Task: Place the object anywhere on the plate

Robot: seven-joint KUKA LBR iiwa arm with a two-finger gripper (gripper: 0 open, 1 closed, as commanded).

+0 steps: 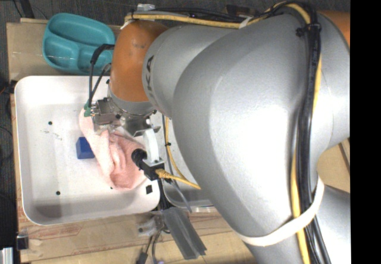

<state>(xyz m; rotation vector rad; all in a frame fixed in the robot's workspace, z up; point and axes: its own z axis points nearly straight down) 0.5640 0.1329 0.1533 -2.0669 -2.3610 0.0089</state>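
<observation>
The arm [250,114] is the largest thing here; it comes in from the right and covers most of the bench, and its orange band [132,60] sits just above the wrist, over the right side of the left bin [36,137]. The gripper [110,118] hangs at the end of the wrist, low over this bin, but the wrist body hides its tips, so I cannot tell how it is set or whether it holds anything. The left bin is a shallow white tray. Inside it lies a pink plate [122,164], partly under the wrist, which reaches from the gripper toward the near right corner of the bin. A small blue block [84,149] rests just beside the left edge of the plate, perhaps touching it; I judge that this is the object of the task. From the gripper the block lies a little to the left and toward the near side, quite close. It looks almost square, so I cannot name a long axis. The plate is directly right of the block, so the needed carry seems very short. Outside the bin, at the far left corner, stands a teal scoop [76,42], well apart from the block.
</observation>
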